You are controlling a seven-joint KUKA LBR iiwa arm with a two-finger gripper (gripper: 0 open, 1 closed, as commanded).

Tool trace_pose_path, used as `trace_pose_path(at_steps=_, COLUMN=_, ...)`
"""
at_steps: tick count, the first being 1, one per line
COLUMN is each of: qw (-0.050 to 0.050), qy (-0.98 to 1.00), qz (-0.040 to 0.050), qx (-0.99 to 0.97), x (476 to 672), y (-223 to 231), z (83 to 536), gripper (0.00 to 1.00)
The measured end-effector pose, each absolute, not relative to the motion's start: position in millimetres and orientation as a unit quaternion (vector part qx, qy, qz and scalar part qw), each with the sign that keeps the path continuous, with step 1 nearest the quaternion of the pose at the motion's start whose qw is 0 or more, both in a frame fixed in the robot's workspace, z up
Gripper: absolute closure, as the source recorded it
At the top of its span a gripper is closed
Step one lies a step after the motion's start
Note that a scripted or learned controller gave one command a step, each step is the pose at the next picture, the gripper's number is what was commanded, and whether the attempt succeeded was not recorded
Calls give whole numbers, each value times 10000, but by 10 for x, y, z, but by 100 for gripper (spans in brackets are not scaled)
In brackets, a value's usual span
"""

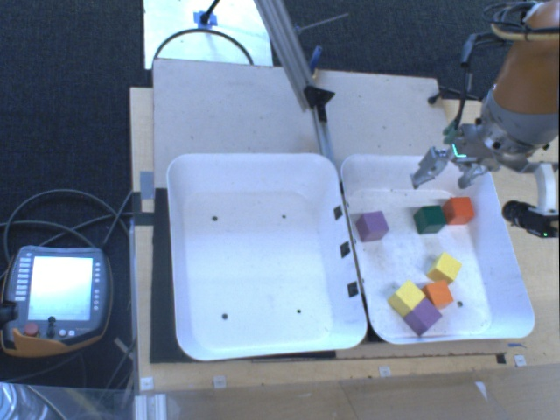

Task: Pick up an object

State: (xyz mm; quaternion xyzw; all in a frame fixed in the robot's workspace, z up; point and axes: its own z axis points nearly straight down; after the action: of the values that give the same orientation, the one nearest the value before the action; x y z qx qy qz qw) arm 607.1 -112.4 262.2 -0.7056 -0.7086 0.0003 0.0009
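Observation:
My gripper [450, 172] hangs over the back of the right bin [499, 322], its two grey fingers spread apart with nothing between them. Just below it lie a green cube [429, 220] and an orange-red cube [458, 210], side by side. A purple cube [372, 226] sits to their left. Toward the bin's front lie a yellow cube [444, 268], a small orange cube [439, 294], another yellow cube [406, 298] and a purple cube [423, 316], bunched together.
The left bin [254, 252] stands beside the right one, with a raised rim between them. A slanted metal pole [289, 38] crosses the bench at the back. A teach pendant [54, 300] with cables lies on the floor at left.

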Motion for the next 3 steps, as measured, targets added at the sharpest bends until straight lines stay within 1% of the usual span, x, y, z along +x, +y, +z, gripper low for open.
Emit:
trace_pose_path(at_steps=1, qw=-6, qy=-7086, qz=-7, qx=-7057, x=6077, y=-1125, z=2640, gripper=0)
trace_pose_path(at_steps=2, qw=9, qy=-7083, qz=6, qx=-7059, x=6092, y=-1066, z=2209, gripper=0)
trace_pose_path(at_steps=3, qw=12, qy=-7077, qz=11, qx=-7065, x=6154, y=-1130, z=1642, gripper=0)
